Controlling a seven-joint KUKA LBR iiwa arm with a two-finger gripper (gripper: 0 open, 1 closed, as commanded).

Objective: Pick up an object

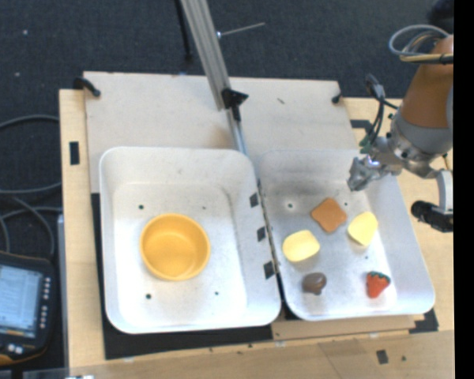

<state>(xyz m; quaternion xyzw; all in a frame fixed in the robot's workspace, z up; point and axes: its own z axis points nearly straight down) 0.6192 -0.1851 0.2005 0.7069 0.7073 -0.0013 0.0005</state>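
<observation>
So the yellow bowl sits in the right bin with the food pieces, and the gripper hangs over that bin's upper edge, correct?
Not quite. The camera view shows the yellow bowl alone in the left bin. The food pieces, including the strawberry, lie in the right bin, and the gripper does hang over that bin's upper edge.

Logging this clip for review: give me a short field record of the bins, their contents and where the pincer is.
left bin: yellow bowl
right bin: brown square piece, two pale yellow pieces, dark brown piece, red strawberry-like piece
pincer: above right bin's far side, nearest the brown square piece
pincer grip: cannot tell
</observation>
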